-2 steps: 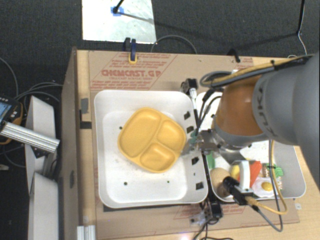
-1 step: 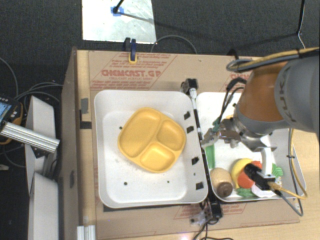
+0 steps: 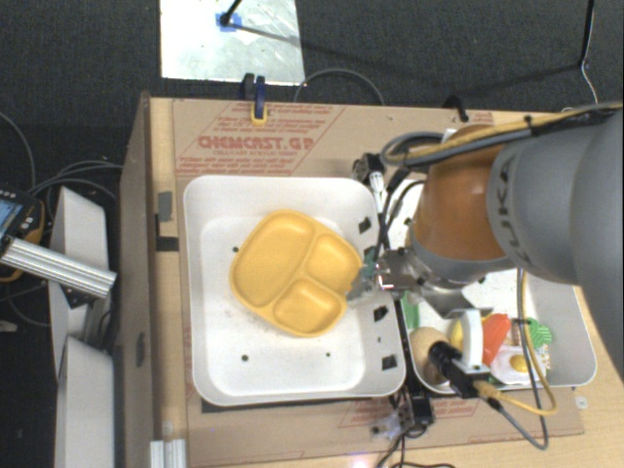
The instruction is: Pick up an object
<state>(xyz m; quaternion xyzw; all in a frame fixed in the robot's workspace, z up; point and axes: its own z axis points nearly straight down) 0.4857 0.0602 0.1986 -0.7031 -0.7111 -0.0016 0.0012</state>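
Grey arm [image 3: 546, 203] looms over the right bin [image 3: 575, 359].
Gripper [image 3: 369, 279] touches the yellow tray's [image 3: 292, 271] right edge in the left bin [image 3: 210, 359]; its grip is unclear; right-bin objects half hidden.

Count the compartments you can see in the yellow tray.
3. The yellow tray in the left bin has one large compartment on its left, two smaller ones on its right.

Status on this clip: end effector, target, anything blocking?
End effector down at right rim of yellow plate, grip unclear. Plate lies flat in left bin. Arm covers much of right bin; small items there.
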